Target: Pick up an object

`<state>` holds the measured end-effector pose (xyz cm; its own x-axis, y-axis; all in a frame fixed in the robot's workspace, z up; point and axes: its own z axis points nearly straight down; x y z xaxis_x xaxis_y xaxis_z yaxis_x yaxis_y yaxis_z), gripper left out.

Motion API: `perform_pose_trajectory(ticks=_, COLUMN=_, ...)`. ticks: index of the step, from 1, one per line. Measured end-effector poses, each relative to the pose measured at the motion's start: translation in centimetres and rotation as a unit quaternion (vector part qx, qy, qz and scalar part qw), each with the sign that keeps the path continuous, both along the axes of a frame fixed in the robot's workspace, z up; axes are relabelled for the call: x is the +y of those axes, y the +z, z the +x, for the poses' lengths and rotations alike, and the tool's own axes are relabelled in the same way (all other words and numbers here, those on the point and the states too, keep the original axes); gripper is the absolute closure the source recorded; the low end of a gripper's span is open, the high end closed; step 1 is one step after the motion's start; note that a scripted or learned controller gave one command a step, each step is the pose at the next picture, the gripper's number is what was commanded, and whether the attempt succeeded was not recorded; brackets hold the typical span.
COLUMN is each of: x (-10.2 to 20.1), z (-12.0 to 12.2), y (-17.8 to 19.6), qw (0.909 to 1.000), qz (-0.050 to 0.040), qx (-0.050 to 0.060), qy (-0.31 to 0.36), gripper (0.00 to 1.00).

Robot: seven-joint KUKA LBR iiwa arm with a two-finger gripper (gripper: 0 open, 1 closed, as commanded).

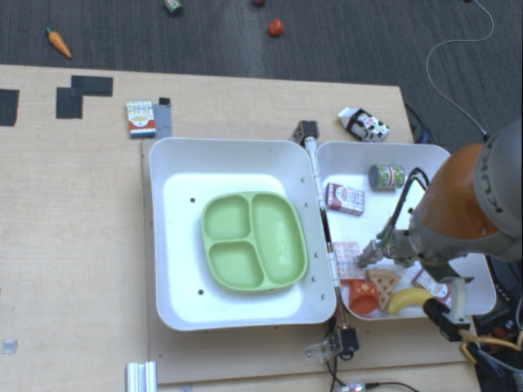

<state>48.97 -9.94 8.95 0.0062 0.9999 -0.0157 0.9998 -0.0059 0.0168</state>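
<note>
My gripper [382, 251] hangs low over the right bin [433, 158], near its middle. Just left of it lies a pink and white packet [346, 256]. Below it sit a pizza slice [384, 284], a red cup [363, 298] and a yellow banana [409, 300]. A maroon carton [345, 198] and a green can [386, 176] lie farther back in the same bin. Nothing is visibly held. The orange band of the arm [458, 202] covers the bin's right part.
The left bin [163, 219] holds a green divided plate [253, 241]. A small red and white box [140, 118] and a black and white toy [364, 124] lie on the bench behind the bins. Cables run along the front right.
</note>
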Motion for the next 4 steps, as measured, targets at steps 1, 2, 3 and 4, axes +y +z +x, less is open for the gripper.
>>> perform_pose_trajectory(ticks=1, x=0.4, z=0.3, y=1.2, qw=1.0000, qz=0.0045, qx=-0.001, qy=0.002, gripper=1.00)
perform_pose_trajectory(ticks=2, x=0.4, z=0.2, y=1.2, qw=1.0000, qz=0.0046, qx=-0.001, qy=0.003, gripper=0.00)
perform_pose_trajectory(ticks=3, x=1.0, z=-0.1, y=-0.2, qw=1.0000, qz=0.0062, qx=0.004, qy=0.003, gripper=0.00)
perform_pose_trajectory(ticks=4, x=1.0, z=0.2, y=0.9, qw=1.0000, qz=0.0062, qx=0.001, qy=0.005, gripper=1.00)
